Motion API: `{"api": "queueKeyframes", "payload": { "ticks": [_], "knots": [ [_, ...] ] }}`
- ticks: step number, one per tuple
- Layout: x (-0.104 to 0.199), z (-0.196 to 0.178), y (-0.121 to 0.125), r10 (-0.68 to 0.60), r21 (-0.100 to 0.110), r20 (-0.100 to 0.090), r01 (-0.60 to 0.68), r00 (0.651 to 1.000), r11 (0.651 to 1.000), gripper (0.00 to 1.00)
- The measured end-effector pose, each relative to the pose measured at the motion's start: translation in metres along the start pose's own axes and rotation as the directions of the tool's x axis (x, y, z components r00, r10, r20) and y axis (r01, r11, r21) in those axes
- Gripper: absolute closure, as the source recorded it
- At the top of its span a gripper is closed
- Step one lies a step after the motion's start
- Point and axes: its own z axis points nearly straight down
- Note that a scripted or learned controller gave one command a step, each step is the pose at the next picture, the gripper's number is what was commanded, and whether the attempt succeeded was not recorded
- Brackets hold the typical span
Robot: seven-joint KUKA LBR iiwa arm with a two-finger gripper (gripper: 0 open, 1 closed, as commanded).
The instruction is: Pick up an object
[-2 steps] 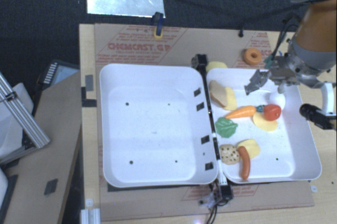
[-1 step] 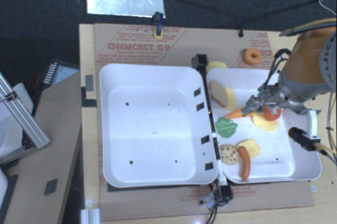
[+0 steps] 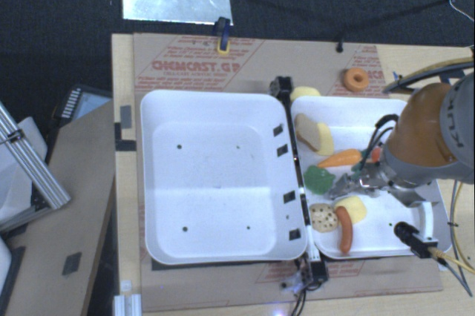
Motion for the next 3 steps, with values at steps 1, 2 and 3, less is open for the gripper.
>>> {"api": "queueKeyframes", "payload": {
  "ticks": [1,2,3],
  "knots": [
    [0.041,-0.003,0.003,-0.007,-0.006,0.000,0.007,1.000,1.000,0.00],
    [0.030,-0.003,-0.032,0.000,-0.004,0.002,0.000,1.000,1.000,0.00],
    [0.047,-0.003,-0.031,-0.006,-0.006,0.001,0.006,1.000,1.000,0.00]
  ]
}}
